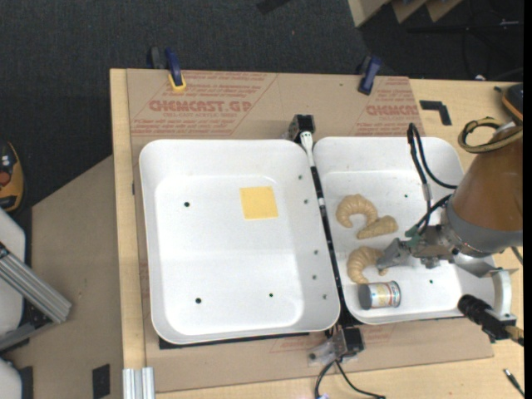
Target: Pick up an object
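Right bin [440, 160], three croissants [357, 211], one can [381, 294], left bin [166, 181], one yellow square [258, 203]

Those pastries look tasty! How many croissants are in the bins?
3, all in the right bin: one near its middle, one just below-right, one lower, above the can.

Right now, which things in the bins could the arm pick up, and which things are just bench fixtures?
Could be picked:
- upper croissant, right bin
- middle croissant, right bin
- lower croissant, right bin, closest to the hand
- small can on its side, right bin
- yellow square, left bin

Fixtures:
- left bin
- right bin
- two blue clamps
- cardboard sheet
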